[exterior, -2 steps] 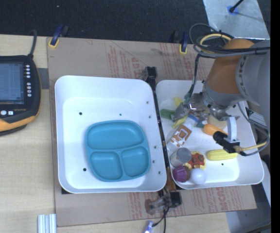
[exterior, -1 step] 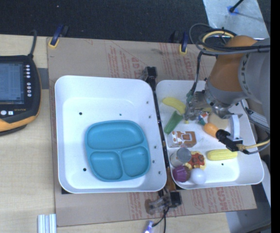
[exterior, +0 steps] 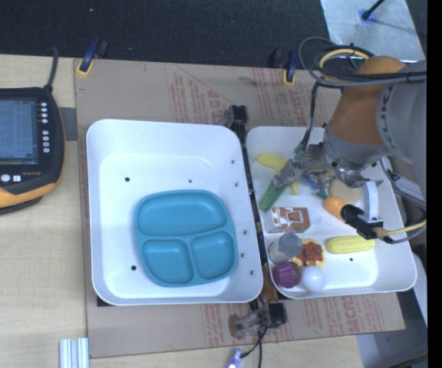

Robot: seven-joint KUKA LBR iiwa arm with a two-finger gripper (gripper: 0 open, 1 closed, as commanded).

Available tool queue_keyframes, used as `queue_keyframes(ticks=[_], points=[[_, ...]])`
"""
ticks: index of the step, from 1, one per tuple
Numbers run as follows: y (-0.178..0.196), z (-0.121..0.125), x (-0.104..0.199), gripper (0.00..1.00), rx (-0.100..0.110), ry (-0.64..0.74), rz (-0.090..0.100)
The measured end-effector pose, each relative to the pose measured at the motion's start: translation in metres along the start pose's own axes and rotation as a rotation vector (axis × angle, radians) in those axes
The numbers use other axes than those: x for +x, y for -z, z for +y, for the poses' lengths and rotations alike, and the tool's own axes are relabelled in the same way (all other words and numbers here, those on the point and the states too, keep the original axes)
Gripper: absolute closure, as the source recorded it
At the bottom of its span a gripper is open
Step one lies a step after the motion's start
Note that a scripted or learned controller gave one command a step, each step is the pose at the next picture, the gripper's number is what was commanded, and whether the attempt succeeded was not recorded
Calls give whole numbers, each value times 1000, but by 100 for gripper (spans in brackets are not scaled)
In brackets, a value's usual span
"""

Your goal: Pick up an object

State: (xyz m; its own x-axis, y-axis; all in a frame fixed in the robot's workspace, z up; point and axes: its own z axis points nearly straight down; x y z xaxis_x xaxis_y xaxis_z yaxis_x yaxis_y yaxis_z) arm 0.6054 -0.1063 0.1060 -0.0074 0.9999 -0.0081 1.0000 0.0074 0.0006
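The gripper [exterior: 296,171] is hanging low over the far-left part of the right bin [exterior: 394,278], right by a green stick-like toy [exterior: 270,196] and a yellow piece [exterior: 271,161]. Can't tell what its business end is doing, maybe touching the green one. I'd be dropping straight down, centring on one item. The wrist is hiding whatever's underneath.

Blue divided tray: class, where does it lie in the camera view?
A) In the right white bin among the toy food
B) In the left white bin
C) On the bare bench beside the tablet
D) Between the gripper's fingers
B: the blue divided tray lies flat on the floor of the left white bin, apart from the right white bin that holds the toy food.
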Motion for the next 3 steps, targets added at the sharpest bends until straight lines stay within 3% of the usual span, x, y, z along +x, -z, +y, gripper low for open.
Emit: queue_keyframes(ticks=[1, 2, 3], points=[[-15, -65, 14, 0, 6, -1, 7], [-10, 6, 12, 0, 3, -5, 9], [-14, 50, 9, 0, 9, -3, 8]])
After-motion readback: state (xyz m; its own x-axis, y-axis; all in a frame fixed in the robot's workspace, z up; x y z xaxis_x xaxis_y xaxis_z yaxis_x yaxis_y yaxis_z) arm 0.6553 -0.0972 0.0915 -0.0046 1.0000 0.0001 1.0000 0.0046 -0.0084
